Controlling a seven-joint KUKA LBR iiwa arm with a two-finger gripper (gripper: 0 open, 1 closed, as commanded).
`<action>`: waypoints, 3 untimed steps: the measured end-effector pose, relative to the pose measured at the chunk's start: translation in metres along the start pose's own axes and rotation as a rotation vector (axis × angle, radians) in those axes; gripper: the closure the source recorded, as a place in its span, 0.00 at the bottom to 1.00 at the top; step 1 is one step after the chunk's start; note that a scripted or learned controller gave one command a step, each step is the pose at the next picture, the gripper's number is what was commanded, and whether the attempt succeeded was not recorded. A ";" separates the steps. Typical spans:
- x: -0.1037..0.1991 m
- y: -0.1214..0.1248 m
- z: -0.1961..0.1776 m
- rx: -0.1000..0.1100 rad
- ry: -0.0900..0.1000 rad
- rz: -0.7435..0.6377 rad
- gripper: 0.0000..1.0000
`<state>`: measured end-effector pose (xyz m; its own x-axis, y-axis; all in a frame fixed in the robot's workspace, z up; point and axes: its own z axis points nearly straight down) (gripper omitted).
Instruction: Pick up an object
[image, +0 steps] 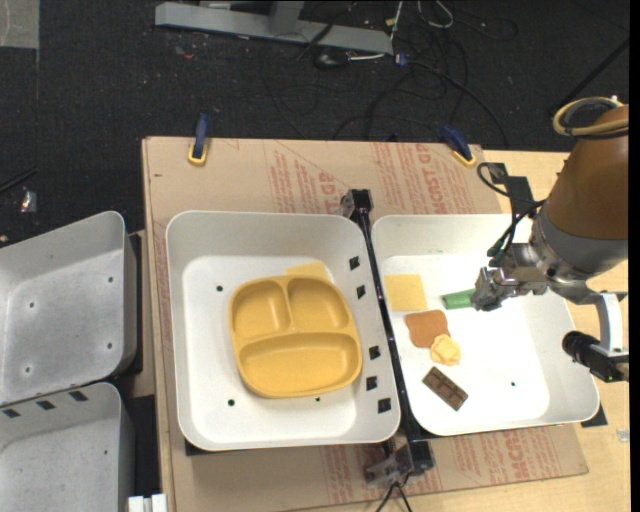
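Note:
In the right bin (530, 400), my gripper (488, 298) is low over the upper middle of the floor. A small green flat piece (456, 298) lies at its left side, touching or nearly touching the tip; whether it is gripped is hidden. Further left lie a pale yellow square slice (405, 292), a brown toast-like piece (426, 326), a small yellow lump (445, 350) and a dark brown bar (444, 388).
The left bin (200, 330) holds a yellow divided plate (296, 335) with a pale yellow slice (308, 270) poking out behind it. A black divider (378, 310) runs between the bins. White lids (60, 300) lie off the bench to the left.

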<state>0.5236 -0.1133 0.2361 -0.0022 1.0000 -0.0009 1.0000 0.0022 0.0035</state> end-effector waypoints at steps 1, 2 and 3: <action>0.042 0.023 0.009 0.002 0.002 -0.005 1.00; 0.100 0.045 0.015 0.002 0.003 -0.006 1.00; 0.149 0.064 0.021 0.002 0.003 -0.006 1.00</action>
<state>0.5869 0.0359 0.2150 -0.0079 1.0000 0.0016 1.0000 0.0079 0.0013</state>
